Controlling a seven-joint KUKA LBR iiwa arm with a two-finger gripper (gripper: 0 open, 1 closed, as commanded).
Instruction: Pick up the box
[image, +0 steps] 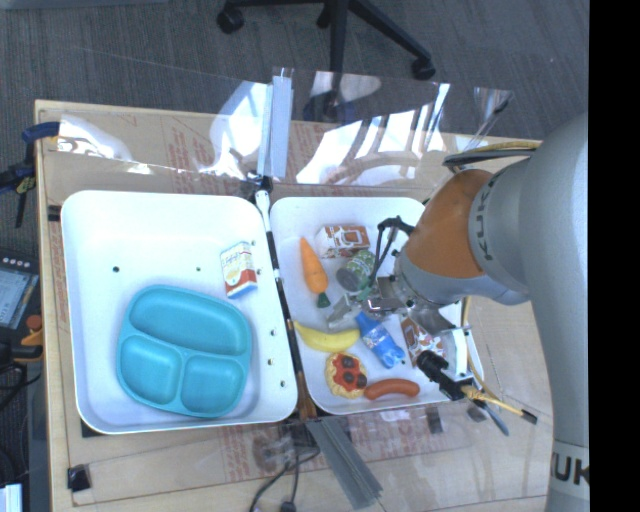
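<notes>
Gripper hovering amid right-bin clutter, can't tell its state; you're risking snagging banana instead of box.

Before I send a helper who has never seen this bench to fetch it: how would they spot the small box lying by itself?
Find the left white bin, the one with the blue divided plate. Above the plate's upper right corner, close to the wall shared with the other bin, lies the small box. It is white with red and yellow print, and it lies apart from the toy food crowding the right bin.
</notes>
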